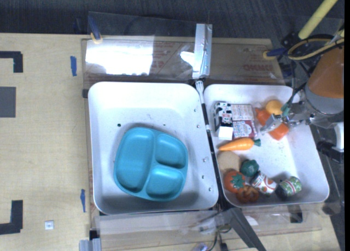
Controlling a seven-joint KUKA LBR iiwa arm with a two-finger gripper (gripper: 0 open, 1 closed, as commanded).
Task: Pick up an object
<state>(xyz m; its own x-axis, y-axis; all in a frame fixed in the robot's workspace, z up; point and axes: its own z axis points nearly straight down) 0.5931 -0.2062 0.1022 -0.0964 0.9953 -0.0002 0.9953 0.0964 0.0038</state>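
The right bin [306, 168] holds several toy foods. A carrot [237, 145] lies near its middle, beside a cow-patterned carton [223, 114] and a red packet [244, 123]. A yellow piece [273, 106] and two orange pieces [280, 131] sit at the upper right. My gripper [280, 118] hangs low among these orange and yellow pieces, partly covering them. Below lie a green vegetable [250, 167], a red tomato [234, 180], a small can [265, 184] and a green ball [289, 186].
The left bin [109, 108] holds a blue divided plate [151, 162]. A clear plastic sheet and a metal bracket [202, 50] stand behind the bins. The grey arm with its orange band [328, 77] comes in from the right, with yellow cables [306, 45] above.
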